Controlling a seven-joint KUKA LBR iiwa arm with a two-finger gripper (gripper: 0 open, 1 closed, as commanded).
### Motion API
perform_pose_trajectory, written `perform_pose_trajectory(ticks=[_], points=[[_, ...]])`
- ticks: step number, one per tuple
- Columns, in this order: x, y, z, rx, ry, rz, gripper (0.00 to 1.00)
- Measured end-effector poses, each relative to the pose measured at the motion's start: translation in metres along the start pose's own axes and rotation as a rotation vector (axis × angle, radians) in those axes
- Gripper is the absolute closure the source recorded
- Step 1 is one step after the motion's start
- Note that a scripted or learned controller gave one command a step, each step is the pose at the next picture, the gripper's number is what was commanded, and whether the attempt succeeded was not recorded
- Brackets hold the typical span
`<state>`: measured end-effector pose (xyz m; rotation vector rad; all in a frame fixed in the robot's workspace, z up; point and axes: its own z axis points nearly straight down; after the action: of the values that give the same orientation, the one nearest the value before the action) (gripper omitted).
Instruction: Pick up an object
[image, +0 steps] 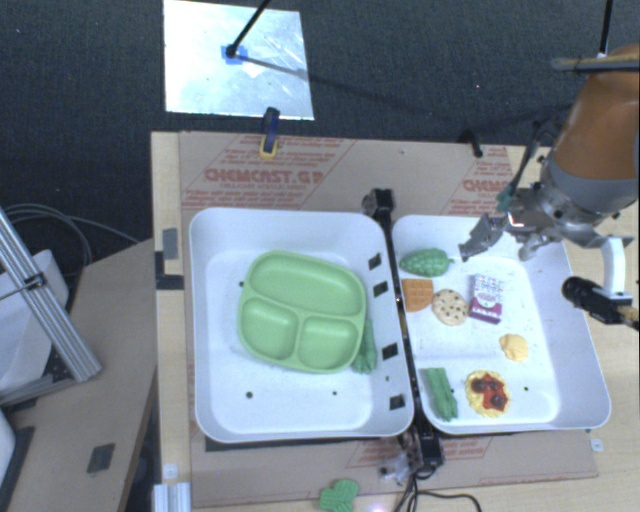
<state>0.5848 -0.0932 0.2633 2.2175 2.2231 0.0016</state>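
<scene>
Green tray (300, 310) in left bin (215, 400)

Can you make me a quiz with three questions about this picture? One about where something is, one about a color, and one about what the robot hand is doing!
1. Where is the green divided tray?
A. left bin
B. right bin
C. on the floor

2. What color is the small carton beside the cookie?
A. blue
B. pink and white
C. black

3. What is the gripper doing?
A. squeezing the cookie
B. lifting the tray
C. hanging above the right bin, holding nothing

Answers: 1 A, the tray fills the left bin. 2 B, its front looks pink and white. 3 C, nothing sits between its fingers.
</scene>
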Motion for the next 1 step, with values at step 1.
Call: perform_pose_trajectory(ticks=[1], points=[[-0.0263, -0.0932, 0.0071, 0.006, 0.000, 0.007, 0.00]])
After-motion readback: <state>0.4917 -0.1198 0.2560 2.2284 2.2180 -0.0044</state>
